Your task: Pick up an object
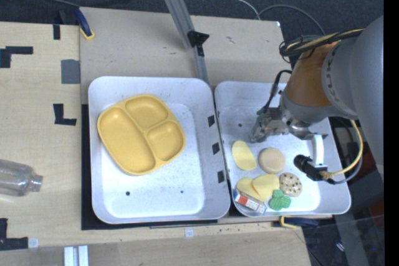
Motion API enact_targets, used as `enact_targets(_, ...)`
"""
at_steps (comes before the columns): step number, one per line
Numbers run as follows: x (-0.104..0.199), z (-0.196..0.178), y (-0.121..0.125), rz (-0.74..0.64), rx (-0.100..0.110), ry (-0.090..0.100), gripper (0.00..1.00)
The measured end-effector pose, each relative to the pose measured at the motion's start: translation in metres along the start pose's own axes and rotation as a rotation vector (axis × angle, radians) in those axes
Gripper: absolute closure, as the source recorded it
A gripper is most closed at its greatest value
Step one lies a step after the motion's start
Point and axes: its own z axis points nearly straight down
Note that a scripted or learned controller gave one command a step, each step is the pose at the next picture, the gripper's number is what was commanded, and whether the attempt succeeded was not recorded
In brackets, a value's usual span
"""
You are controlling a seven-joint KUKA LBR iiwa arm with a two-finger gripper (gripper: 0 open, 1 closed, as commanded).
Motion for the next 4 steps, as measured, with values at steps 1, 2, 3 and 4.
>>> enact_targets(1, 0.024, -0.042, 0.034, -0.007, -0.004, 0.002, 1.0)
enact_targets(2, -0.017, 0.001, -0.026, 0.003, 0.0, 0.002, 1.0)
enact_targets(3, 0.028, 0.001, 0.005, -0.007, -0.002, 0.001, 1.0)
enact_targets(4, 0.028, 0.0, -0.017, -0.003, -0.003, -0.001, 1.0)
